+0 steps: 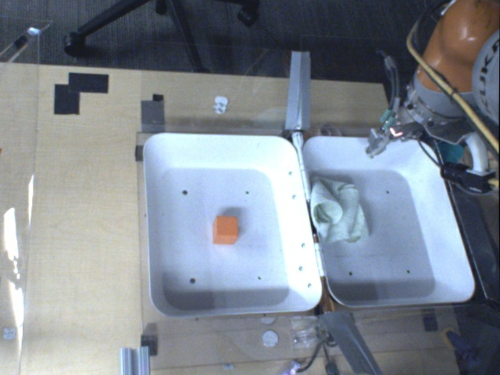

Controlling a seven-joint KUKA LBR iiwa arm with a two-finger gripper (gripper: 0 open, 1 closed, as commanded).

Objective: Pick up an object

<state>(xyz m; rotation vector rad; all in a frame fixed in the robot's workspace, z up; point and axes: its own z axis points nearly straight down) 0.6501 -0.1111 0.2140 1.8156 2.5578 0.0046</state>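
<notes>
Gripper hovers at the far rim of the right shallow white plastic bin, nothing between its jaws; jaws too small to tell if apart or together. Crumpled pale green-white cloth lies against that bin's left wall, open floor to its right. Small orange cube sits mid-floor in the left white bin, clear all round. No readable writing. Light wooden surface lies left.

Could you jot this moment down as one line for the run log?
gripper: above right bin's far rim, holding nothing | cloth: right bin | orange cube: left bin
</notes>
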